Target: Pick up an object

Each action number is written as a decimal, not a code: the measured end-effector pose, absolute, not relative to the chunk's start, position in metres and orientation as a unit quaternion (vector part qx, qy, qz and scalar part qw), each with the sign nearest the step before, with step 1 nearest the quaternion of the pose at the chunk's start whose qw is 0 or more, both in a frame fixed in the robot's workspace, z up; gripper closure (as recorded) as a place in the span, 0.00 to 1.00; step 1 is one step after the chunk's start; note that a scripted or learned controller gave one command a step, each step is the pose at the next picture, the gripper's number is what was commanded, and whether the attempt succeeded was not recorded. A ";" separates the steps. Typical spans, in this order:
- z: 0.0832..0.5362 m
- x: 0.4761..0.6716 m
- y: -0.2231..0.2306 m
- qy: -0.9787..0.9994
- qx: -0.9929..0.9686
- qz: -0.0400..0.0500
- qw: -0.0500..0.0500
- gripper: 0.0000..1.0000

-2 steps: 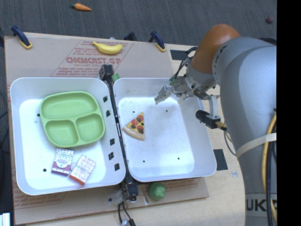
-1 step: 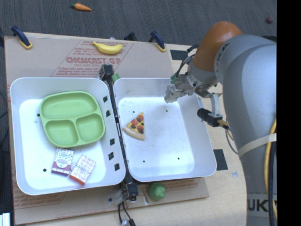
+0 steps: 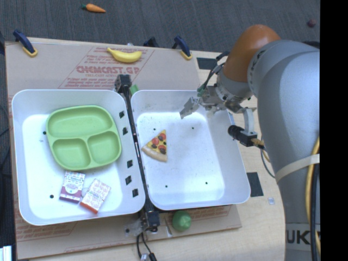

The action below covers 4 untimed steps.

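Now we see the gripper (image 3: pixel 190 107) over the right bin's (image 3: pixel 231 162) far edge, fingers slightly apart and holding nothing, with the pizza slice (image 3: pixel 156 145) lying down-left of it, tip pointing up.

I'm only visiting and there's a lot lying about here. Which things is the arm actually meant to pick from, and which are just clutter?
Likely part of the job:
- pincer, over the right bin
- pizza slice in that bin
- green tray and two small packets in the left bin

Just lying about:
- banana on the cardboard
- green ball by the front edge
- carrot on the floor
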<state>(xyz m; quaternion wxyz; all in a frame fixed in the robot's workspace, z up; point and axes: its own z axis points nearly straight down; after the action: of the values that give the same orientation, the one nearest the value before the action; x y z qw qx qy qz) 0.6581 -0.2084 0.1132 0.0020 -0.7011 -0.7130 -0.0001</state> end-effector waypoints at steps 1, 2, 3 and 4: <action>0.113 0.658 -0.208 -0.713 -0.701 0.000 0.002 0.00; 0.129 0.568 -0.211 -0.709 -0.705 0.001 0.001 0.00; 0.091 0.631 -0.210 -0.709 -0.705 0.001 0.001 0.00; 0.106 0.613 -0.211 -0.709 -0.705 0.001 0.001 0.00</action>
<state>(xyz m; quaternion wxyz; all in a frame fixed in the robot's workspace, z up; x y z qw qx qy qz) 0.6128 -0.2106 0.1058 0.0012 -0.7055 -0.7088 0.0009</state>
